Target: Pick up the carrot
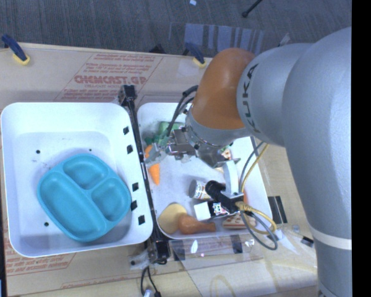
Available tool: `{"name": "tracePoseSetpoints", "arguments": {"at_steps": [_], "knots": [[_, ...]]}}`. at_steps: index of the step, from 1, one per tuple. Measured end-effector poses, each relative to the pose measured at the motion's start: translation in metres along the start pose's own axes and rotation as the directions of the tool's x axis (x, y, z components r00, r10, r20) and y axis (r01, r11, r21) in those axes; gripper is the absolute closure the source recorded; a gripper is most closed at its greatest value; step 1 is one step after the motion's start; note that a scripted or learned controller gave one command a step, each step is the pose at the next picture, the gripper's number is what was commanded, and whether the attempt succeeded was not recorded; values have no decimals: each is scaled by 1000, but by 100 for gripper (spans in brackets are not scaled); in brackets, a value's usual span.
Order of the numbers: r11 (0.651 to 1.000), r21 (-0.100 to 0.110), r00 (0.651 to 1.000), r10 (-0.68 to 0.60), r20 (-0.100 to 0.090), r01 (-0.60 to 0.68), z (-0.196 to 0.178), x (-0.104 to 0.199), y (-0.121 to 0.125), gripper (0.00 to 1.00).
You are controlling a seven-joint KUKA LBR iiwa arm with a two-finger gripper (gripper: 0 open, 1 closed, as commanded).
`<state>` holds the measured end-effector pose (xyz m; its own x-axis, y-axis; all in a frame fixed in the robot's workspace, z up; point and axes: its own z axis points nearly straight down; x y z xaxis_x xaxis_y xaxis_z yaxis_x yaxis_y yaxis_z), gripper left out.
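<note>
Two white bins sit side by side on the table [68, 82], which is covered with brown cardboard printed in red. The left bin [18, 166] holds a blue divided plate [83, 193] with three compartments, lying flat toward the near side.

The right bin [149, 113] is cluttered. The carrot [153, 173] lies near its left wall, a small orange piece pointing toward the near side, on the bin floor. Just above it is another bit of orange with something green [162, 130] beside it; too small and too hidden to tell what they are.

The grey arm [303, 104] comes in from the right and covers much of the right bin, its orange band [219, 88] over the bin's far half. The tool [173, 144] sits low in the bin just right of and above the carrot, close to it but apart. Nothing can be made out between its parts; how far it is open, cannot tell, the wrist hides it.

Further toward the near side: a small dark bottle-like item [204, 189], a black and white object [213, 209], and a tan wooden spoon-like piece [176, 218] in the near-left corner. Cables [260, 224] loop over the bin's near-right edge.
</note>
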<state>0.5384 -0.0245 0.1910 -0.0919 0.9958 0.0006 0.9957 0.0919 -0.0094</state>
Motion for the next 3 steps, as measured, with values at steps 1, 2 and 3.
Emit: {"name": "tracePoseSetpoints", "arguments": {"at_steps": [1,2,3], "knots": [[988,-3,988,156,2,-156,-1,-21,34,0],[961,3,961,277,0,-277,0,-7,2,0],[949,-2,949,315,-1,-315,-1,-47,46,0]]}}
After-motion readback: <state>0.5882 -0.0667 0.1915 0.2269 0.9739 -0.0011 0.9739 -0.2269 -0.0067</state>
